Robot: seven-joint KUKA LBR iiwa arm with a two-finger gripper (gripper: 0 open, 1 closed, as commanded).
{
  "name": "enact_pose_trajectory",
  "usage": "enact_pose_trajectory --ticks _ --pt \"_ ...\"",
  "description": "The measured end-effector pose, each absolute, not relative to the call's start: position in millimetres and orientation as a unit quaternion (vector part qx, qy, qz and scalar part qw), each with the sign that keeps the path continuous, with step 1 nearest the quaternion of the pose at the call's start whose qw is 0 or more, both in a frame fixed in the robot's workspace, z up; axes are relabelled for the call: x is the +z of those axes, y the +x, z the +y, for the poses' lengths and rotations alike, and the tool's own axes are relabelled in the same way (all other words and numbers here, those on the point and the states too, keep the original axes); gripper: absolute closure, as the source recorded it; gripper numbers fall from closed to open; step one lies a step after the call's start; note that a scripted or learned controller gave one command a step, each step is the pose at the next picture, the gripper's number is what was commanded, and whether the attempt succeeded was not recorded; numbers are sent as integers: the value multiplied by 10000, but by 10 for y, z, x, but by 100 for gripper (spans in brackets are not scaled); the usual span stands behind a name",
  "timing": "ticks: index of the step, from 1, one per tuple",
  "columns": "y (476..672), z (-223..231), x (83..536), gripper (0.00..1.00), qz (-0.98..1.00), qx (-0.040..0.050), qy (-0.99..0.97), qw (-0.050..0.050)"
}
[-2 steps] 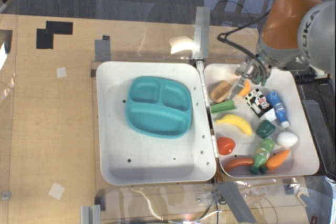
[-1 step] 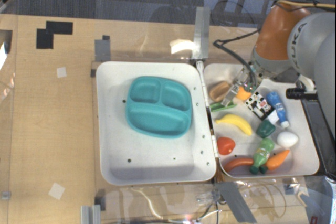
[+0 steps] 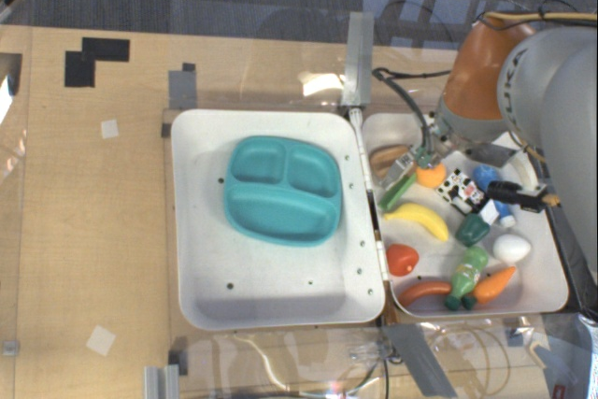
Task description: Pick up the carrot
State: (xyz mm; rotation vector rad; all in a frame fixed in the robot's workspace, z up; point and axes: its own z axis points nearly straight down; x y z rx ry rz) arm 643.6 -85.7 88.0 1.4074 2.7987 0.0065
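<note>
While my end effector [image 3: 422,156] hovered at the right bin's [image 3: 561,294] far end, I could not tell its state. I judged the approach unfinished: the carrot [image 3: 496,282] lay well apart, nearer the front.

Orange carrot [image 3: 494,283] lying tilted, right bin's near right corner.

Bright, even overhead light, glare on the clear shield [image 3: 322,84], soft shadows, slightly soft focus

big rounded grey arm [image 3: 551,98], glossy orange band [image 3: 476,70] above the wrist, black cables [image 3: 402,93] looping alongside it.
</note>
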Motion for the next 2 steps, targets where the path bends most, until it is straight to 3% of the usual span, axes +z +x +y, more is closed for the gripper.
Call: enact_pose_trajectory --ticks 1,2 --pt "6192 -931 881 0 8685 26 4957 46" --pt "5956 -1318 879 0 7617 26 6480 38"
